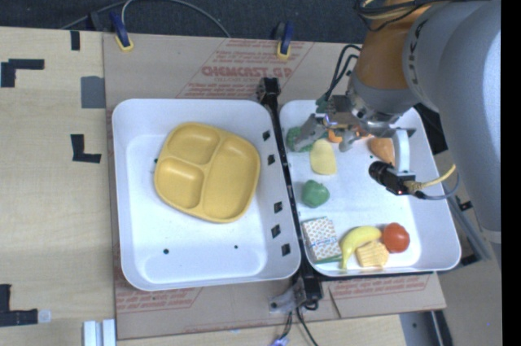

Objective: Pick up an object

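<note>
Hovering just above the pale yellow item [323, 158], jaws [329, 130], their spread unclear.

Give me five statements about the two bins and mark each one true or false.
1. The yellow divided plastic plate lies in the left white bin. True.
2. The red tomato sits on that plate. False: it lies in the right white bin.
3. The yellow banana lies beside the tomato. True.
4. The claw hangs over the left bin. False: over the right bin.
5. The small green lump is in the right bin. True.
</note>
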Robot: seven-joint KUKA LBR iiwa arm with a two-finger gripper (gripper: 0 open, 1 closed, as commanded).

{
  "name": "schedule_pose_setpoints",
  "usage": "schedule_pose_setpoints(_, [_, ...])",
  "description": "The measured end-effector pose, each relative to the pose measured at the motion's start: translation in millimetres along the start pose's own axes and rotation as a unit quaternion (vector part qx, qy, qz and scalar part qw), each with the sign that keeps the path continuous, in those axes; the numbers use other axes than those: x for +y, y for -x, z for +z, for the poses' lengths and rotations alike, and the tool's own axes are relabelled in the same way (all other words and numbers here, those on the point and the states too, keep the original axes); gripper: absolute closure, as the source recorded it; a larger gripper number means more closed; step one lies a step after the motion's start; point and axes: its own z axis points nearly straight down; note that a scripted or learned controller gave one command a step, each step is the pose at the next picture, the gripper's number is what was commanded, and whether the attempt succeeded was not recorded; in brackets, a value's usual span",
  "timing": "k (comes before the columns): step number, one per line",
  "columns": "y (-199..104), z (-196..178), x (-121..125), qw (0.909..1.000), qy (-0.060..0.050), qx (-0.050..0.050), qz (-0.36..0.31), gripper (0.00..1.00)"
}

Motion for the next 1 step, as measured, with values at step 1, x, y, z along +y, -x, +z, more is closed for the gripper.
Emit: schedule_pose_setpoints(1, [45.6,98.0,39.4,1.0,0.002,-0.001,0.0,0.0])
